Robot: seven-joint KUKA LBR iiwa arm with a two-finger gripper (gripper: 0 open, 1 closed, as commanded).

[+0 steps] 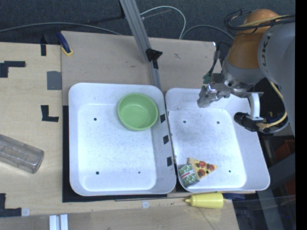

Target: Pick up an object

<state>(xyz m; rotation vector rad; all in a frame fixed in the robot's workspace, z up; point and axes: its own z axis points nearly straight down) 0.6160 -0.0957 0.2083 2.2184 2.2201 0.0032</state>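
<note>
Above the far rim of the right bin (249, 176) hangs my gripper (207, 99), with nothing between its fingers; whether they stand wide or narrow I cannot tell from this slant. By my judgement I am at the approach step, nothing picked yet. Nearest candidates lie in this bin's near left corner: a flat pizza slice (203, 166), triangular with red dots on yellow, touching a small green packet (188, 174), crumpled-looking. The next move calls for travel across the bin toward that corner, then a descent — thin, flat things against a wall leave little to pinch. A green bowl (138, 111), round and smooth, sits in the left bin (81, 143). A yellow bottle (206, 201) lies outside, just beside the right bin's near edge.
</note>
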